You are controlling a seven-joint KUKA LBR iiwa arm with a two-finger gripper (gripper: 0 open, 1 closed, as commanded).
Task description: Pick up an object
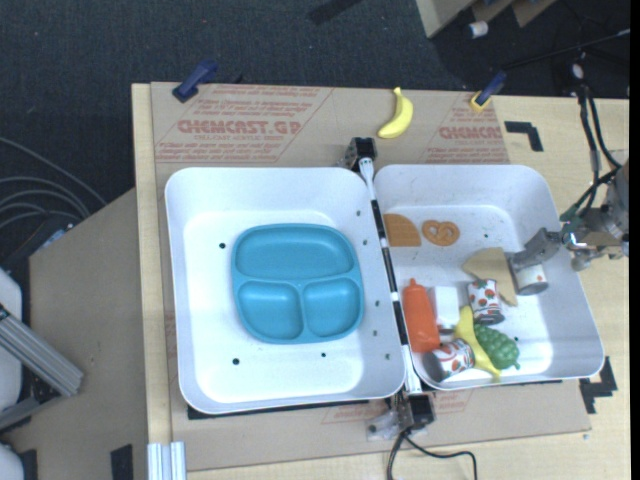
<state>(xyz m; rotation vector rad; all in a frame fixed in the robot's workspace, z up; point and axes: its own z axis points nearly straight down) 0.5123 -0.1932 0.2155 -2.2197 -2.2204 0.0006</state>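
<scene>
**Op A:** Camera view puts my gripper (530, 273) over the right bin (560, 203), beside the tan slice (487, 265). Fingers? I cannot tell.

**Op B:** I'd descend squarely over that slice, avoiding the small can (484, 301).

You have two white bins on the table: a left bin (190, 298) and a right bin (560, 338). The left bin holds one blue divided tray (297, 281). In the right bin you can count one pretzel (440, 232), one flat brown piece (400, 230), one tan wedge-shaped piece (490, 264), one orange bottle (420, 314), two small red-and-white cans (485, 300) (454, 356), one yellow banana (470, 334) and one green piece (497, 348). On the table above the bins you have one further yellow banana (397, 116). Two blue clamps (194, 81) (487, 90) sit at the table's far edge.
</scene>
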